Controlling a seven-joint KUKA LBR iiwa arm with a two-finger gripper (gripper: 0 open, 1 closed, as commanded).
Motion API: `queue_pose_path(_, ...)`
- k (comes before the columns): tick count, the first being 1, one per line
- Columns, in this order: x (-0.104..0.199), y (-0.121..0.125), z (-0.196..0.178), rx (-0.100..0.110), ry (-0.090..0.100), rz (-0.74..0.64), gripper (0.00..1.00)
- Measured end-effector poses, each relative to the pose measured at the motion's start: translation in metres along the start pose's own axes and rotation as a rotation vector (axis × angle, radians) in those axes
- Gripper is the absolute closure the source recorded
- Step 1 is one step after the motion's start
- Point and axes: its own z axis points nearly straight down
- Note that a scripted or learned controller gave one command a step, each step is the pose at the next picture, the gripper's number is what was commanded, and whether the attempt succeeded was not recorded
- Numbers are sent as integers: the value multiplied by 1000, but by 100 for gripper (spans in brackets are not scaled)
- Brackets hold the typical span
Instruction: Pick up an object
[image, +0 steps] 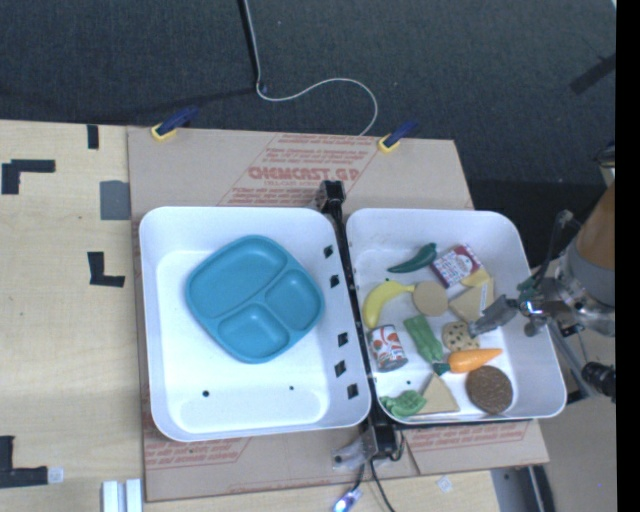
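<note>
Floor: dark grey carpet along the top.
Cable: thin white cable looping over the carpet.
Worktop: pale wood worktop with black tape marks.
Sheet: printed cardboard sheet, clamped at two corners.

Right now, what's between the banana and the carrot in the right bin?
In the camera view, a green pickle-like piece lies between the banana and the carrot, beside a small can.
</note>
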Motion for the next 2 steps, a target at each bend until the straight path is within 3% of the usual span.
queue_pose_path(1,-25,-4,-164,-19,-9,0,0)
queue_pose_path(2,-23,-5,-163,-3,-2,-1,100)
